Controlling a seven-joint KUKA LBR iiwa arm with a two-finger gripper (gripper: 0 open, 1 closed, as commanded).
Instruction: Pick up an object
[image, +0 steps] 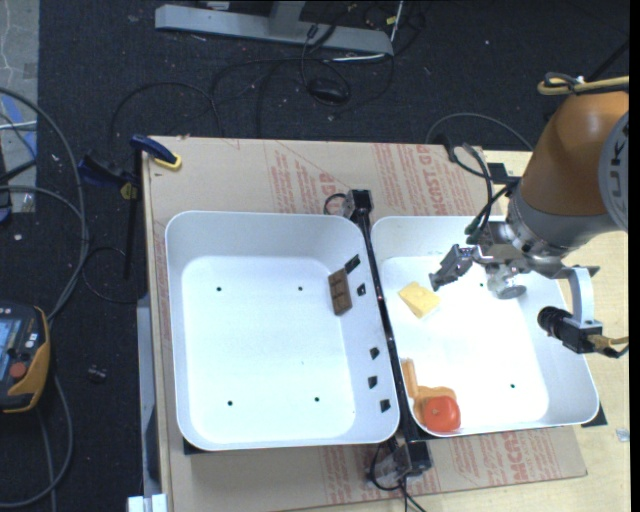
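Two white bins on the counter (250, 175), gripper poised over the right one.

The right bin (560, 400) holds a yellow block (419, 299) near its left wall, and an orange piece (424, 385) touching a red ball (440, 412) at the front corner; the left bin (200, 250) holds a brown bar (340, 293). The gripper (452, 268) hangs just beside the yellow block, apparently empty; whether it is spread or closed I cannot tell. A descent slightly off-centre could nudge the block against the wall and miss.

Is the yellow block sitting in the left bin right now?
No. The yellow block lies in the right bin, near its left wall, just beside the tool.
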